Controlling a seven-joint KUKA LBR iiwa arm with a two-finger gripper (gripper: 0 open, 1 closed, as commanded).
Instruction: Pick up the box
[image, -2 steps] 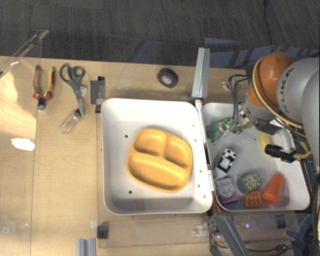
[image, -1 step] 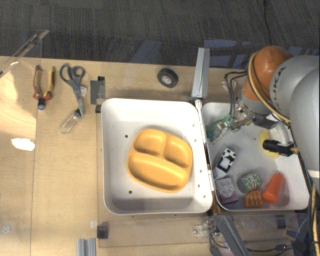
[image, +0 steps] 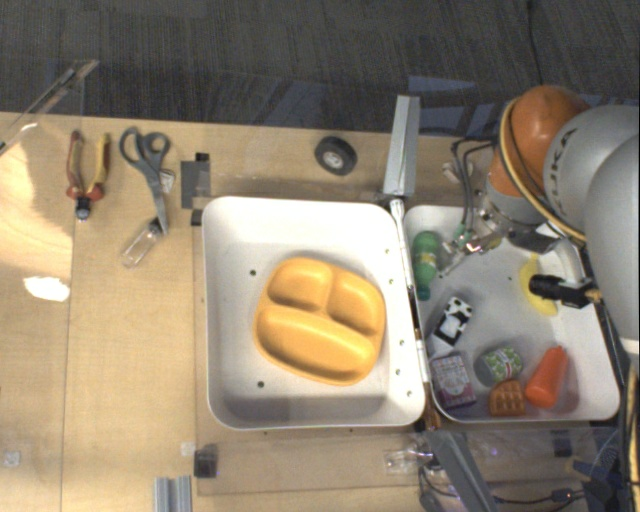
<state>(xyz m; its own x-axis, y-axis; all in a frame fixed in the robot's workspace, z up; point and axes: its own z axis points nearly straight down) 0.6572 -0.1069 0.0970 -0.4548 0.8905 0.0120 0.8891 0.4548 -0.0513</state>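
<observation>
Plainly, the risks begin with the biggest things. The table (image: 110, 400) carries two white bins, and the arm (image: 585, 160) fills the upper right of the frame, its bulk hanging over the top of the right bin (image: 590, 408). The left bin (image: 230, 400) holds one large yellow padded lump (image: 320, 320), which is no part of the job.

The gripper (image: 478, 236) sits low in the upper left of the right bin, near a green bottle (image: 427, 262). Whether it is open or closed I cannot tell, and nothing shows as gripped.

The box (image: 452, 380), small with a purplish face, lies at the lower left of the right bin, right against the dividing wall and well apart from the gripper. That position is the main hazard, I judge: a descent there could strike the bin wall or leave no room on the wall side.

Crowding is the next risk. A grey-green ball (image: 500, 362) lies just beside the box, an orange waffle piece (image: 507, 398) is close to its right, and a black-and-white toy (image: 453, 320) sits above it in the frame. A slightly misplaced closing could catch one of these instead, or nudge the box flat against the wall. An orange cone (image: 547, 377) further right looks safely clear.

The box also appears thin and flat, so a shallow grasp could slip off.
</observation>
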